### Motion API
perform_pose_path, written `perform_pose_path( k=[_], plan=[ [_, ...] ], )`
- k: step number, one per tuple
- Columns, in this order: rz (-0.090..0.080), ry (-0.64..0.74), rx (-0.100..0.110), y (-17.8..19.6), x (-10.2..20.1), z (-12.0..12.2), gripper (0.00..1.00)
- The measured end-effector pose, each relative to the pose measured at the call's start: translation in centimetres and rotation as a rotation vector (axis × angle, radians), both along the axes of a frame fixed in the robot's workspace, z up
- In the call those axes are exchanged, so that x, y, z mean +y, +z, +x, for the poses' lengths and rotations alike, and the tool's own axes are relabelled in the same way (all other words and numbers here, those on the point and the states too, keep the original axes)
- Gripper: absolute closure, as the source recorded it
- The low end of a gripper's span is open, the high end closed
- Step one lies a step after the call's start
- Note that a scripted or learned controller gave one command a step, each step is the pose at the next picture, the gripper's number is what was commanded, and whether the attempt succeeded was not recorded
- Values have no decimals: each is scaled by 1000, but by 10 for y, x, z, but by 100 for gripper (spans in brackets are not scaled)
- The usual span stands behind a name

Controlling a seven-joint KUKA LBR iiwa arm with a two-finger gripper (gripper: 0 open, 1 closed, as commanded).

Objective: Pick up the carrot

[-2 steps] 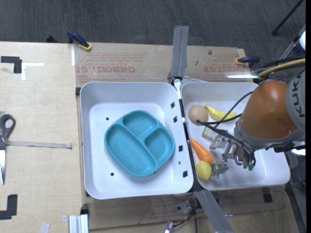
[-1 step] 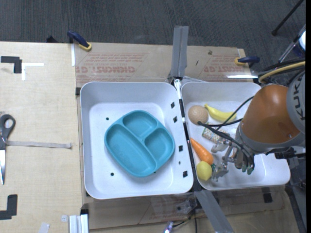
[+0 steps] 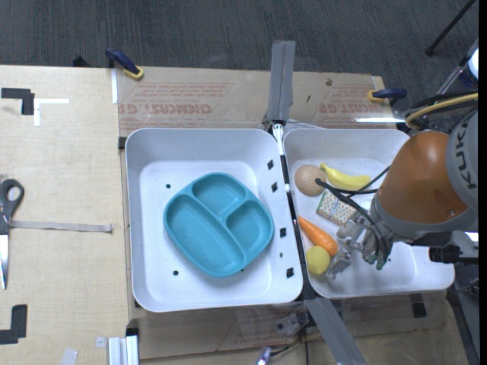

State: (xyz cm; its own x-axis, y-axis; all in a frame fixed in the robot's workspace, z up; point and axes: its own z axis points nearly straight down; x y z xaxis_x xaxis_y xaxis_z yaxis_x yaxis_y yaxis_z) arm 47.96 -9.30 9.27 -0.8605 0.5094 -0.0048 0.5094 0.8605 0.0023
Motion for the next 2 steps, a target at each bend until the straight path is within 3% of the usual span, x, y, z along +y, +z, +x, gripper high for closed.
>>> perform_pose_path(
  k=[1, 2],
  plan=[
    [-1, 92, 2, 0, -1, 13, 0],
    [-3, 94, -2, 9, -2, 15, 100]
  ],
)
